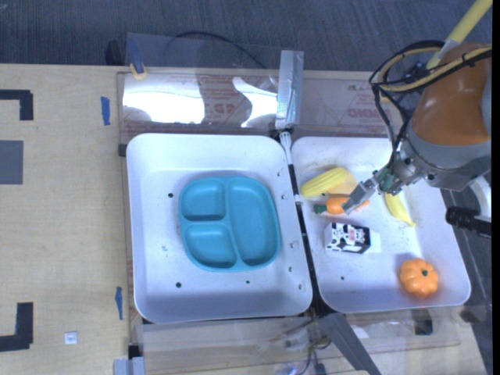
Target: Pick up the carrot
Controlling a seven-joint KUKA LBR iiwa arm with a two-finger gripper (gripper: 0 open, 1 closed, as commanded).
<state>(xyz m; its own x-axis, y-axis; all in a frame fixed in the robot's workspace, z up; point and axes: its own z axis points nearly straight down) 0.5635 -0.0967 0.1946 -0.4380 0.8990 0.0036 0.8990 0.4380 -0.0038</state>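
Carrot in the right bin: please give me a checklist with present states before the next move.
1. Carrot in view, in right bin: ok.
2. Gripper at the carrot: ok.
3. Carrot between the jaws: cannot tell.
4. Corn apart from carrot: not ok, it lies very close.
5. Cow-patterned toy away from the gripper: ok.
6. Pumpkin far from the carrot: ok.

Here's the arm (457,123) in view: a fat rounded orange band up top, smooth grey casing just under it, bulging like a collar. Black cables loop around the upper part, with a yellow hose or line running alongside them. Lower down it narrows to a small silvery metal wrist, and a slim grey gripper (358,199) with dark fingers
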